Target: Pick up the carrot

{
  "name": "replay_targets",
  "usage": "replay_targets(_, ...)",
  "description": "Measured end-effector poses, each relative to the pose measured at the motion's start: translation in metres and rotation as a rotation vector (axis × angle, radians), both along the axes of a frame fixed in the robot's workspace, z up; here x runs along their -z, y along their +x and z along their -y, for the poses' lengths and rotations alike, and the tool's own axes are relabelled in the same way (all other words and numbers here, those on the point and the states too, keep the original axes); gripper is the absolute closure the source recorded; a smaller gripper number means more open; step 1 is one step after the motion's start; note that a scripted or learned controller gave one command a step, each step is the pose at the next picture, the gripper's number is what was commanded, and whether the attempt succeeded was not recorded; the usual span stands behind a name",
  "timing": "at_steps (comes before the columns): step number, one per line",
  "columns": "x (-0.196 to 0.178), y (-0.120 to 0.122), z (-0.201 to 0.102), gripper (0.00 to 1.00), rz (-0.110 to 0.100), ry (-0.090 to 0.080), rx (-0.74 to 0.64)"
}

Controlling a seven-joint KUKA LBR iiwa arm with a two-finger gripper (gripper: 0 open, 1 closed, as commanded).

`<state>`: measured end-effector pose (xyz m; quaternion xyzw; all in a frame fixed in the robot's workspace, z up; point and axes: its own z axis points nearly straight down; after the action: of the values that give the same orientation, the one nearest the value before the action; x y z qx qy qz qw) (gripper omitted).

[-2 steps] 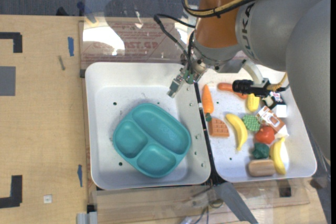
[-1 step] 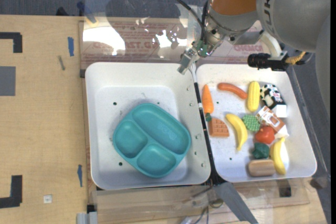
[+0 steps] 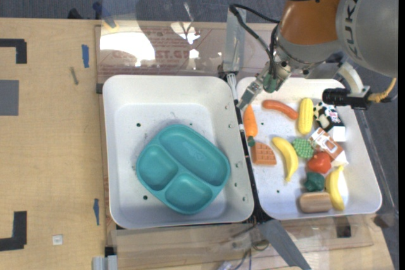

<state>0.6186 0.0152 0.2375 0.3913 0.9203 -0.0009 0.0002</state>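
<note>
Orange carrot (image 3: 250, 122) lies lengthwise up-down at right bin's (image 3: 370, 199) left wall; tool (image 3: 253, 90) state unclear.

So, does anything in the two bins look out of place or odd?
Mostly no. The carrot lies against the right bin's left wall, apart from the crowded toy food on the far side. The teal tray sits askew in the left bin.

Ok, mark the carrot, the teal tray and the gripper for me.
carrot (image 3: 250, 122), camera view, middle of its orange body.
teal tray (image 3: 159, 160), camera view, left compartment floor.
gripper (image 3: 248, 95), camera view, between its fingertips.
</note>
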Motion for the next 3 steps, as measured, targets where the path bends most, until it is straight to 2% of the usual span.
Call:
replay_targets(1, -0.091, -0.001, 0.07, 1.0, 0.016, -0.001, 0.096)
replay_targets(2, 0.014, -0.014, 0.018, 1.0, -0.008, 0.002, 0.175)
replay_targets(3, 0.051, -0.053, -0.023, 1.0, -0.001, 0.003, 0.046)
